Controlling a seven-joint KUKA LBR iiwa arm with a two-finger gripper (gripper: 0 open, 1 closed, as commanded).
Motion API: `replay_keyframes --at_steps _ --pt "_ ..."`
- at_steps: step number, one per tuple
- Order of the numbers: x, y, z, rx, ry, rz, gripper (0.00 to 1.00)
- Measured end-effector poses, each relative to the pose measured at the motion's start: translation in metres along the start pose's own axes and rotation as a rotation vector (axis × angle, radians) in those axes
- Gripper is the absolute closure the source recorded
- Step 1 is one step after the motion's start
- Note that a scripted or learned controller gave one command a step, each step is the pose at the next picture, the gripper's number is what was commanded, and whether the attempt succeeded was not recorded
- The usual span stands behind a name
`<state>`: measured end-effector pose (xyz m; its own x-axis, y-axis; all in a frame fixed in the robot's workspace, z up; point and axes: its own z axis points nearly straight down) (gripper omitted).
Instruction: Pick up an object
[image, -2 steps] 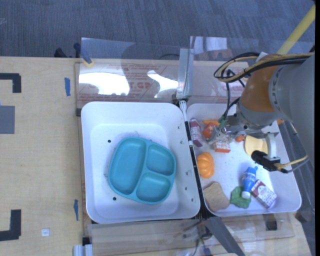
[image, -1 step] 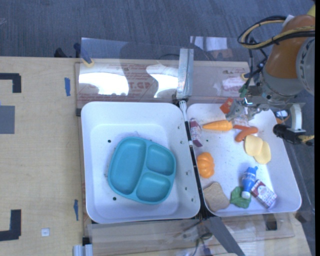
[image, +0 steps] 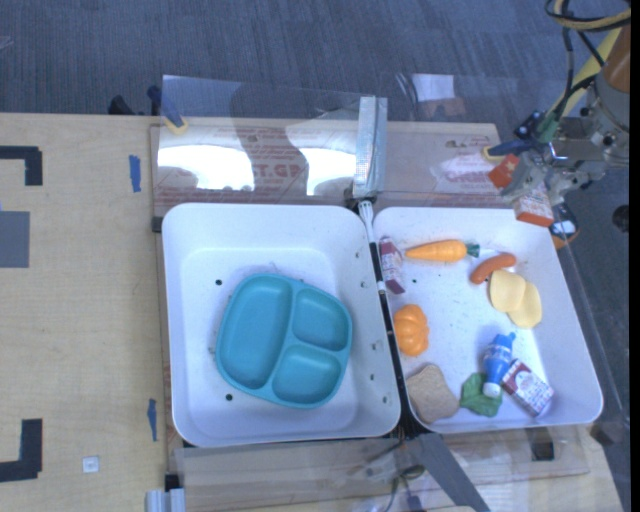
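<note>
Carrot (image: 436, 251) lies across the far end of the right bin (image: 580, 340), its green tip pointing right, and it is one of several loose toys any of which would serve the task. Just right of it sits a small red sausage (image: 493, 266), and nearer than that a pale yellow piece (image: 515, 298). An orange pumpkin (image: 410, 329) rests against the bin's left wall, with a slim dark-red packet (image: 391, 265) lying along that same wall farther back. At the near end a slice of bread (image: 432, 391), a green leafy piece (image: 480, 396), a small blue and white bottle (image: 497, 363) and a red carton (image: 527, 388) crowd together, touching or close to touching, which I judge makes them harder to take cleanly than the carrot, which has open floor around it.

Over in the left bin (image: 190, 330) a teal divided plate (image: 285, 339) lies flat in the middle, alone.

The gripper (image: 540, 195) hangs beyond the far right corner of the right bin, over the bench rim and not over the toys, with orange and grey parts tangled among cables. Whether it is spread or pressed together I cannot tell from this slant, and nothing can be made out in its grasp. So I judge the pick has not begun: the arm must move leftward and nearer over the bin before descending, and the sloping bin walls could nudge a toy aside if it comes down too close to an edge
</note>
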<state>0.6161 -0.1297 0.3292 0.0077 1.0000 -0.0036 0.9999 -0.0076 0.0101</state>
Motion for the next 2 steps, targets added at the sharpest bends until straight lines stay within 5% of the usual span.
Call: replay_keyframes --at_steps 1,2 --pt "0.051 0.025 0.132 0.024 0.005 -0.023 1.00" --pt "0.060 0.020 0.147 0.016 0.005 -0.102 1.00"
